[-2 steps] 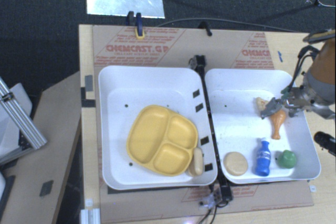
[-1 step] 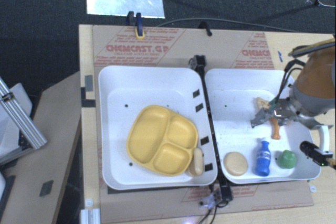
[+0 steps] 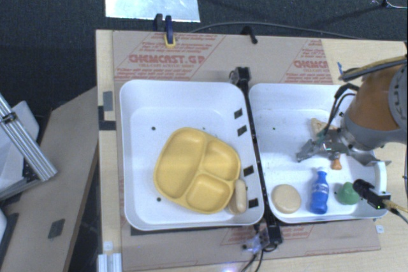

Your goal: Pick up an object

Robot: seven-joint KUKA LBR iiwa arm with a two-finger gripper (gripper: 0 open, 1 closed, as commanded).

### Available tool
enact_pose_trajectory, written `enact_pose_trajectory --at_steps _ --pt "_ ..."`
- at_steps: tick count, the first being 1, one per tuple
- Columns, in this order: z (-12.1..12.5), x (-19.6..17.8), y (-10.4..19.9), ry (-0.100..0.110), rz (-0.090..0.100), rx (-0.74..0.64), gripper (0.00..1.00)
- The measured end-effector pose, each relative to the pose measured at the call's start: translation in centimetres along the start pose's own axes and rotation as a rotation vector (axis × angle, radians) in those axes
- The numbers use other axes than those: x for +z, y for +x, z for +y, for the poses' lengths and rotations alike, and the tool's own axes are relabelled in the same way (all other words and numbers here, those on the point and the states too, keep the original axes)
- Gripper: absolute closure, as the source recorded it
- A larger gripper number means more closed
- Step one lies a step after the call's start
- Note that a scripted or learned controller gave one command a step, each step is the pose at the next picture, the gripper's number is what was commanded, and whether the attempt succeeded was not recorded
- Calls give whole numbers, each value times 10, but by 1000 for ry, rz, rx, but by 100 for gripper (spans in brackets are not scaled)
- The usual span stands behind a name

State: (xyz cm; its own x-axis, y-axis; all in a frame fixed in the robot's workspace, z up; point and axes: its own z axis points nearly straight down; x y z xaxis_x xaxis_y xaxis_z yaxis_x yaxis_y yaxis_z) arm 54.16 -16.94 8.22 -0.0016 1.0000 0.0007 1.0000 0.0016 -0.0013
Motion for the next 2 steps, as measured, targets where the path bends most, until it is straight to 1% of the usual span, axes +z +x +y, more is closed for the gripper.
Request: enact_pose_trajectory --at_steps 1,2 --pt "1 -13 -1 -5 -2 -1 100" --pt "0 -76 4 -9 -3 -3 100"
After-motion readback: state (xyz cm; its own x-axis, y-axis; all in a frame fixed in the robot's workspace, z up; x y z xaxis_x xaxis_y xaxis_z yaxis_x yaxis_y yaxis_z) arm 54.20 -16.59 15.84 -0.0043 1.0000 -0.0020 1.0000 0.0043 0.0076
